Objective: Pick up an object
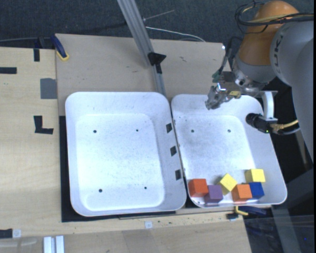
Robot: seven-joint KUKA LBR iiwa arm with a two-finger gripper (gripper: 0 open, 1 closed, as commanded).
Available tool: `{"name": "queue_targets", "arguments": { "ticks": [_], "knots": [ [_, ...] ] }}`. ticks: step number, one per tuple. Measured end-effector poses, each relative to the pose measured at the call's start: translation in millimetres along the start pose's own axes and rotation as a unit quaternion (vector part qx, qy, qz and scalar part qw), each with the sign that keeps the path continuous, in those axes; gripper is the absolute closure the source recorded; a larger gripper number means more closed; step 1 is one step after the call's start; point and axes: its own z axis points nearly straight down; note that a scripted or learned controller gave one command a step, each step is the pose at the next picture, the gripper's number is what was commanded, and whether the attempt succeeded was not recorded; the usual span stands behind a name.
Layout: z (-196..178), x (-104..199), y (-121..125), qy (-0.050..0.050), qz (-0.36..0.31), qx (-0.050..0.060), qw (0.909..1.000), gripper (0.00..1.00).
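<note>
Blocks crowd the near edge of the right bin (pixel 263 141) — an orange block (pixel 198 186), a purple block (pixel 215 193), a tilted yellow block (pixel 228 182), a second orange block (pixel 242 192), a blue block (pixel 256 190) and a second yellow block (pixel 255 175). They sit in a loose row, several touching or nearly so. The left bin (pixel 76 141) lies just beside it, their rims meeting down the middle.

The gripper (pixel 215 100) hangs over the far rim of the right bin, well apart from the blocks, with nothing visibly held. At this scale its state cannot be told.

No block has been approached yet, so the step in hand looks like the reach. To do it well, the arm would need to travel across the bin toward the near edge and come down over one block alone. The orange block at the left end of the row seems the best choice, since its left side is free. The tilted yellow block also stands a little clear on its far side. The blue and orange pair at the right look harder — they press together and sit close to the bin wall, so a finger may catch the rim or a neighbour. A straight descent, centred on the block, should limit nudging.
</note>
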Motion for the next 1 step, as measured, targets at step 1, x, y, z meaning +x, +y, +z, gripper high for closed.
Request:
{"name": "queue_targets", "arguments": {
  "ticks": [1],
  "knots": [
    [-43.3,-85.7,-48.0,-0.004,0.008,0.0,1.0,1.0]
  ]
}}
